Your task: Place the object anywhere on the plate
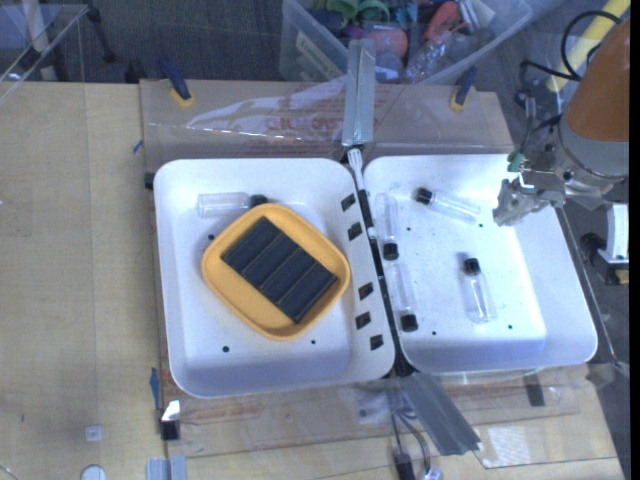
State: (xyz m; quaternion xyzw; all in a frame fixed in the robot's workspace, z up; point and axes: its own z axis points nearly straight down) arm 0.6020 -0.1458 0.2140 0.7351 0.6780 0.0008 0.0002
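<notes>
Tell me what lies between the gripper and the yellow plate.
In the camera view, between the gripper and the plate lie a clear vial, more vials by the divider, and the divider itself.

Yellow plate (228,290) with dark ribbed centre; clear, black-capped vials (476,288)

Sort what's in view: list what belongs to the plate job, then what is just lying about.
For the job:
yellow plate with a dark ridged centre, in the left bin
clear vials in the right bin, such as this vial
gripper

Lying about:
tub of coloured odds and ends
blue clamp
</notes>
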